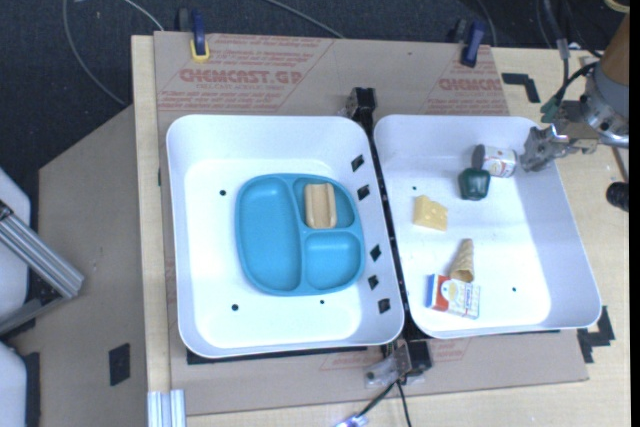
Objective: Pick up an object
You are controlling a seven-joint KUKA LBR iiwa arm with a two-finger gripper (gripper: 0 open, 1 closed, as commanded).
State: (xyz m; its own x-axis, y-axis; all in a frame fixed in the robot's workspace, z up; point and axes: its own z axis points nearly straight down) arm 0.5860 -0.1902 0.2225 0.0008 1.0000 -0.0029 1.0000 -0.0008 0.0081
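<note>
My gripper hangs over the far right corner of the right bin, at the end of the grey arm coming in from the right. Just left of it lies a small grey and white can on its side, close to the gripper tip. A dark green pepper sits beside the can. Further forward lie a yellow cheese wedge, a tan cone and a red and white carton.
The left bin holds a blue divided plate with a tan bread piece in its far right compartment. Black clips line the seam between the bins. Cables lie on the dark floor behind the bench.
</note>
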